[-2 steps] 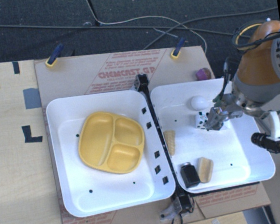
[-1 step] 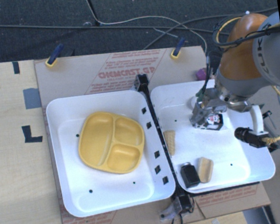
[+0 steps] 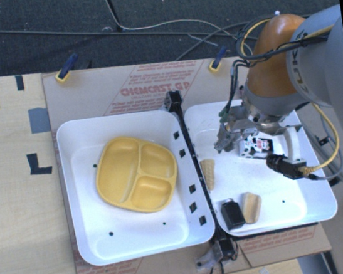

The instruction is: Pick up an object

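- Left bin (image 3: 78, 197): yellow tray (image 3: 137, 173) lies flat in it, well to the left of the pincer, across the divider (image 3: 192, 168); broad and shallow, judged a poor grasp target
- Cone (image 3: 209, 173): tan, lying in the right bin (image 3: 321, 207) just beside the divider, left of and a little below the pincer; nearest candidate
- Black block (image 3: 231, 213): below and left of the pincer, near the front wall of the right bin, touching or nearly touching the wedge
- Wedge (image 3: 252, 207): tan, just right of the block, below the pincer
- Pincer (image 3: 230, 136): over the upper part of the right bin, hanging off the grey and orange wrist; nothing visible between its tips; the wrist hides too much to say whether it is released or clenched, so cannot tell
- Risk 1: cone sits close to the divider, so a descent there could foul a tip on the wall
- Risk 2: cone is round and tapered, so it may roll or squirt out on closing
- Risk 3: block and wedge are crowded, so a grasp may push both or catch neither
- Risk 4: loose cables (image 3: 326, 156) by the wrist could snag
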Controlling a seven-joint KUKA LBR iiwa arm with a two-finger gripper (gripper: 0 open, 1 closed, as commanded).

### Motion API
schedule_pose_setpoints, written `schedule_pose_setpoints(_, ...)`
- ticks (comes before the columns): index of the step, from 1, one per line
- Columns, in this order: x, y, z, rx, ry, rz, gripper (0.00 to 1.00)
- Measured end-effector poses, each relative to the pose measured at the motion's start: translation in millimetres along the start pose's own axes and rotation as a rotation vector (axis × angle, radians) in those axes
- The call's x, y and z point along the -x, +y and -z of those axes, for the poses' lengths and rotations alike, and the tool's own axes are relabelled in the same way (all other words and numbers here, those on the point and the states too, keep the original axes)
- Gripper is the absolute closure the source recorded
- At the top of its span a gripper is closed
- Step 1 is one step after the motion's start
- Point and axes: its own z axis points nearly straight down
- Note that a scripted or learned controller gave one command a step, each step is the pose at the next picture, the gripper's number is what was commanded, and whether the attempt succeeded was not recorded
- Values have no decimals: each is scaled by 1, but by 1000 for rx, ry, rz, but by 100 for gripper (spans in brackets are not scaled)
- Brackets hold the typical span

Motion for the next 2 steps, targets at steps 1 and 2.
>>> schedule_pose_setpoints(1,-57,20,10,2,0,1,100)
schedule_pose_setpoints(2,-114,35,19,1,0,2,100)
